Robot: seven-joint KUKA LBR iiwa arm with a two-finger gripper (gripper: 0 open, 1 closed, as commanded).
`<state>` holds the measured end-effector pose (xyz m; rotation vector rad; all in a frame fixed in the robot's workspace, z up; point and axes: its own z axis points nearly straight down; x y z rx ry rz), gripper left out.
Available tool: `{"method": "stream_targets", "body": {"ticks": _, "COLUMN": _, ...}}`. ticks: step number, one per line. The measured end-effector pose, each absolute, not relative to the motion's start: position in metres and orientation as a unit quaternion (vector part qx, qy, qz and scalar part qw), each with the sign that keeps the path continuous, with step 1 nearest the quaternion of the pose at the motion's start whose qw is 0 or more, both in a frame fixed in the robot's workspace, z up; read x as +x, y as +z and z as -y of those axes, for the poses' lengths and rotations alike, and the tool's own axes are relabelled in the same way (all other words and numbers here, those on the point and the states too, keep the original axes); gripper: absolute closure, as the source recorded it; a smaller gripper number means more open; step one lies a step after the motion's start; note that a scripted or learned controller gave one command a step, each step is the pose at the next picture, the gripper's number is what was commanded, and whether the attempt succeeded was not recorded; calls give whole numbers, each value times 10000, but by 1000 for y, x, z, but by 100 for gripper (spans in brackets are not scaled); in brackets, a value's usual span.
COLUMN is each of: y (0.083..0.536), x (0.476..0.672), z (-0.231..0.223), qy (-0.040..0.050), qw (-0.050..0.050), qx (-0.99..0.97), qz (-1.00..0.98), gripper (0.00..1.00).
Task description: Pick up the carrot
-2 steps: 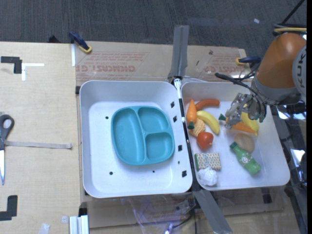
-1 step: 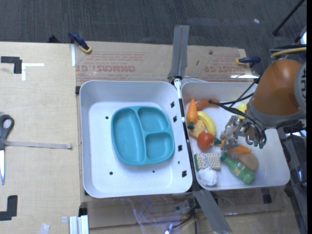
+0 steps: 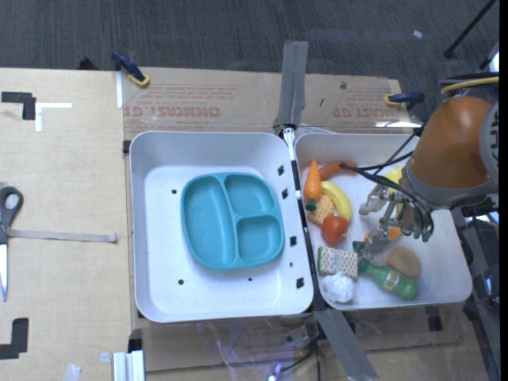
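The grey arm (image 3: 448, 145), orange-banded, reaches down into the right bin (image 3: 444, 292), its gripper (image 3: 386, 227) hovering over bare white floor; whether the hand is released or clenched cannot be told. The left bin (image 3: 147, 236) carries a smooth teal divided plate (image 3: 233, 220). The tapered orange carrot (image 3: 313, 179) lies against the right bin's left wall, beside a banana (image 3: 339, 198), tomato (image 3: 334, 228) and green bottle (image 3: 389, 279).

A robotics lab or test bench, probably: two white bins (image 3: 143, 236) taped and clamped onto a plywood bench (image 3: 55, 181), scissors (image 3: 6, 213) lying loose, grey carpet (image 3: 198, 14) beyond, cables near the arm (image 3: 452, 145).
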<state>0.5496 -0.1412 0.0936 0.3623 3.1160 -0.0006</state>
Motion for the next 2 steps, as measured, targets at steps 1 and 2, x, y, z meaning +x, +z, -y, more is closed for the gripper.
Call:
{"method": "stream_targets", "body": {"ticks": 1, "y": 104, "x": 552, "z": 141, "qy": -7, "qw": 55, "qx": 1146, "qz": -9934, "gripper": 100}}
{"method": "stream_targets", "body": {"ticks": 2, "y": 193, "x": 552, "z": 67, "qy": 2, "qw": 32, "qx": 2530, "qz": -9675, "gripper": 100}}
